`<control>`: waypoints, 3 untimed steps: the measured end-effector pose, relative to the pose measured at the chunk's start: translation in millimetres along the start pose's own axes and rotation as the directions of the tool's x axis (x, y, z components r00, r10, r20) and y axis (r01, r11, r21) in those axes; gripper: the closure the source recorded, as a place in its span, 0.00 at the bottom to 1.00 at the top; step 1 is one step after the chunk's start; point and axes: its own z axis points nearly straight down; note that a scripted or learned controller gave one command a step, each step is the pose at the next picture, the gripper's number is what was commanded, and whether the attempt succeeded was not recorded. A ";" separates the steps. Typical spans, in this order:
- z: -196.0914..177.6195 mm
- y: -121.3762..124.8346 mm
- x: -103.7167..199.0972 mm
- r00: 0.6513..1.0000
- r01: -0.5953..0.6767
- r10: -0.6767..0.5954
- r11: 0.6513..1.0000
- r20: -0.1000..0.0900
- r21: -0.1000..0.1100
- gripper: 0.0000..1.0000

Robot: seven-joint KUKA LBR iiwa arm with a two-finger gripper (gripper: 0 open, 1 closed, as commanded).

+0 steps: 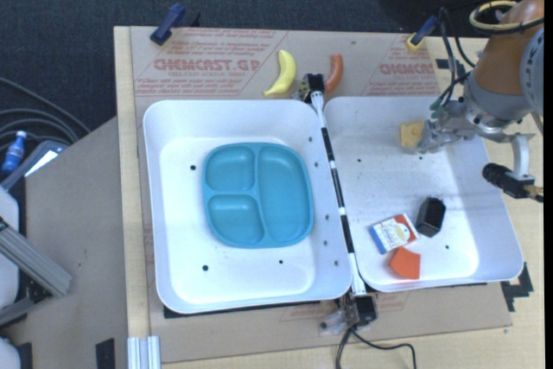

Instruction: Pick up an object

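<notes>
In the right bin [467,177] lie a yellow wedge [410,134] at the back, a black object [429,216], a small white, blue and red box [393,232] and an orange block [404,264] near the front. My gripper [430,136] is low over the back of this bin, right beside the yellow wedge on its right side. The view does not show anything held in it.
The left bin [173,203] holds a blue divided plate [257,193]. A toy banana [281,73] and an orange piece [333,72] lie on the bench behind the bins. The arm [505,73] reaches in over the right bin's back right corner.
</notes>
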 end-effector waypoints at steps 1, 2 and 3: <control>0.1 -0.1 0.1 1.000 0.000 0.000 1.000 0.000 0.000 0.00; 10.4 29.4 13.5 1.000 -0.001 0.001 1.000 -0.001 0.000 0.00; -0.4 30.2 13.3 1.000 0.000 0.000 1.000 0.001 -0.003 1.00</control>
